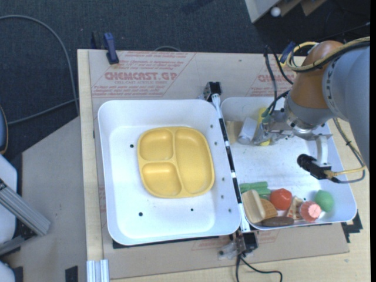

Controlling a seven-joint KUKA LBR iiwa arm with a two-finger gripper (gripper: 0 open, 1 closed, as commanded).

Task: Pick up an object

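My claw (258, 135) hung low at the far end of the right bin (343, 175); fingers hidden, couldn't tell.

Toy food pile (286, 204) lay at the bin's near end, well apart from the claw, stretched across the bin w/ the green ball (324, 201) at its right end.

Left bin (111, 157) held a yellow divided plate (175, 161).

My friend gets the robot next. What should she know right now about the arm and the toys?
Gripper: low in the far left part of the right bin, near the divider; whether it is open or shut cannot be told, and nothing is visibly held.
Toys: piled along the right bin's near edge, among them a green stick, a red ball, a green ball and a brown block.
Left bin: holds a yellow divided plate.
Done: no pickup visible.
Left: grab one toy and lift it.
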